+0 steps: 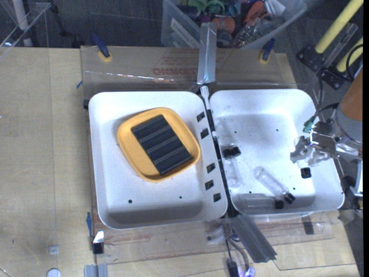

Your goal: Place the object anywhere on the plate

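Note:
A yellow plate point(131, 136) lies tilted in the left bin point(104, 201). A dark ridged slab point(161, 143) rests on the plate's middle. In the right bin point(259, 105) a clear tube point(270, 183) with a black cap point(287, 199) lies on the floor near the front wall. My gripper point(304, 152) hangs low at the right bin's right side, above and to the right of the tube and apart from it. A small black piece point(306, 172) sits just below the gripper.
A small black clip point(232, 152) lies by the divider point(210, 154) between the bins. Behind the bins stands a clear tub of coloured toys point(230, 7). Cables and a yellow pole point(341, 16) crowd the far right.

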Action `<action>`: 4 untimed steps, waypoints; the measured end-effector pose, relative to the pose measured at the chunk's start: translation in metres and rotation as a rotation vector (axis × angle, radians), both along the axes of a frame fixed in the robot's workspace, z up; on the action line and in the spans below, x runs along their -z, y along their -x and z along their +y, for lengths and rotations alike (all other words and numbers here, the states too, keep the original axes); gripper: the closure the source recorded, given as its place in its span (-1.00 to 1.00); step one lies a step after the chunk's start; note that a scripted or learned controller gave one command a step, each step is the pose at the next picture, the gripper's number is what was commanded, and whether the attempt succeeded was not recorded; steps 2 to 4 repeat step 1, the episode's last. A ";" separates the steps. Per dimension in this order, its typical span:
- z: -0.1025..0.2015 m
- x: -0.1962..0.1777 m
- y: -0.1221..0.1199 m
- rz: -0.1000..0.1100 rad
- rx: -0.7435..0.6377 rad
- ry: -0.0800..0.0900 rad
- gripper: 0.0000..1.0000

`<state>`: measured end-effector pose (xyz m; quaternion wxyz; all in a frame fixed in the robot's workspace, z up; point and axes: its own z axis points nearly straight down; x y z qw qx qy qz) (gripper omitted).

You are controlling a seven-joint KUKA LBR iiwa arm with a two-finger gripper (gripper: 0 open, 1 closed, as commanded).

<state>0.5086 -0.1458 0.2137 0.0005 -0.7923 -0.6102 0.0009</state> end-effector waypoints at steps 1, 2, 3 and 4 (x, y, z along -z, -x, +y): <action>0.000 0.000 0.000 0.000 0.000 0.000 -1.00; 0.000 0.000 0.000 0.000 0.000 0.000 -1.00; 0.000 0.000 0.000 0.000 0.000 0.000 -1.00; 0.000 0.000 0.000 0.000 0.000 0.000 -1.00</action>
